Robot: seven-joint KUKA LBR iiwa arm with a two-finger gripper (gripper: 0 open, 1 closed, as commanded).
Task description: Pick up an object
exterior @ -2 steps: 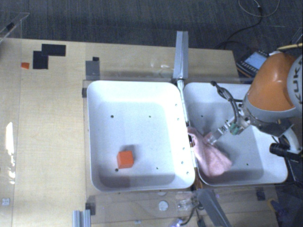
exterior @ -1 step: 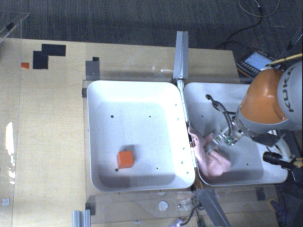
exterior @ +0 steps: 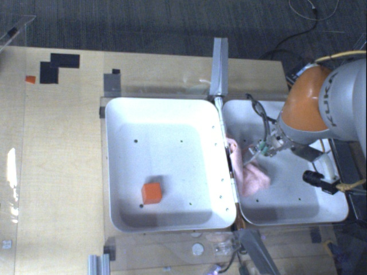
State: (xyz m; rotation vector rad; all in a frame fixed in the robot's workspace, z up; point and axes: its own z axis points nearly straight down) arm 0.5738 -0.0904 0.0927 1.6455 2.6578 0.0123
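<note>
The bench [exterior: 57, 171] is pale wood-look board, flat and matte, with a few black tape shapes and a small orange tag near its far left corner. On it sit two shallow white bins with rounded corners and smooth, slightly glossy walls, split by a thin grey rail.

The arm [exterior: 330, 105] comes in from the right over the right bin [exterior: 298, 208], a bulky grey shell with a shiny orange dome above the wrist. Thin cables loop around its lower end.

The left bin [exterior: 114, 153] holds one small orange block [exterior: 152, 193], crisp-edged and hard-looking, lying near the front, well apart from the arm.

In the right bin, a pink cloth [exterior: 249, 175] lies crumpled against the dividing wall, soft and folded, one edge riding up toward the rail.

The gripper [exterior: 262, 149] sits low, just above or on the cloth's upper right edge. It is small and half lost among wires, so I cannot tell how its grip stands, nor whether any cloth is caught in it.

My guess is the cloth is the target. The risk is that limp fabric gives little to pinch: a shallow bite on one fold could slip out as the arm lifts, or the cloth could drag and snag on the rail. Being so near the wall, the tool could also knock the bin's edge.
</note>
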